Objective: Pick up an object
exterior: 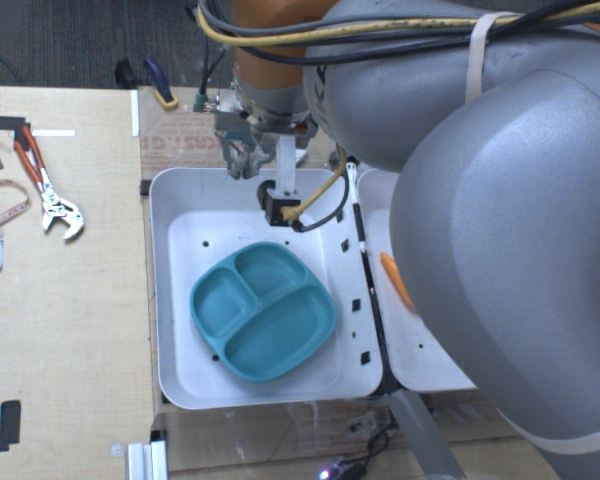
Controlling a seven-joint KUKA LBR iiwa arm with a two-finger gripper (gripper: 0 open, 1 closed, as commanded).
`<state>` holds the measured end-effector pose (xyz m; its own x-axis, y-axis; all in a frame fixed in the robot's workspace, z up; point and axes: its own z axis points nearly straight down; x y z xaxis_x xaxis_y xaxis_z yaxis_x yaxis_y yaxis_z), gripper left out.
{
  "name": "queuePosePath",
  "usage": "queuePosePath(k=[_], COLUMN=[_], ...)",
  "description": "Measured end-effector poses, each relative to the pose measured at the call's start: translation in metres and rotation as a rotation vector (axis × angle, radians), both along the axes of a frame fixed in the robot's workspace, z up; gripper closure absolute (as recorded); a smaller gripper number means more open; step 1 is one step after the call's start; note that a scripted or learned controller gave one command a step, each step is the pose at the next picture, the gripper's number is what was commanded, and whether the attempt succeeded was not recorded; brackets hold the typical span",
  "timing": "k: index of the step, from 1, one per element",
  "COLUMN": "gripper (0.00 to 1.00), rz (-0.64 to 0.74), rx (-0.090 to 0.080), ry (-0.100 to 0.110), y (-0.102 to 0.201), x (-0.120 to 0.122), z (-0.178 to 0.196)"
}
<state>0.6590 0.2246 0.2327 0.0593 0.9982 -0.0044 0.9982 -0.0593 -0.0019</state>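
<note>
A teal divided plate (265, 311) lies flat in the left white bin (170, 268), towards its front. My gripper (244, 160) hangs from the orange-banded wrist over the back rim of that bin, well behind the plate and apart from it. Nothing shows in it. A small orange object (396, 281) lies in the right bin (420, 353), close to the divider and partly hidden under the arm.
The big grey arm covers most of the right bin. A black fitting with a yellow cable (280, 208) hangs below the wrist. On the wooden bench (60, 318) to the left lie a wrench and red-handled pliers (42, 183).
</note>
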Motion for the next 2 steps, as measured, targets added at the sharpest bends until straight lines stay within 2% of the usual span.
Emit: queuePosePath(k=[1,2], gripper=[1.00,0.00], rz=[0.635,0.635], rx=[0.005,0.005], ry=[0.000,0.000], y=[0.0031,0.0032], x=[-0.0714,-0.0711], z=[-0.1414,-0.1411])
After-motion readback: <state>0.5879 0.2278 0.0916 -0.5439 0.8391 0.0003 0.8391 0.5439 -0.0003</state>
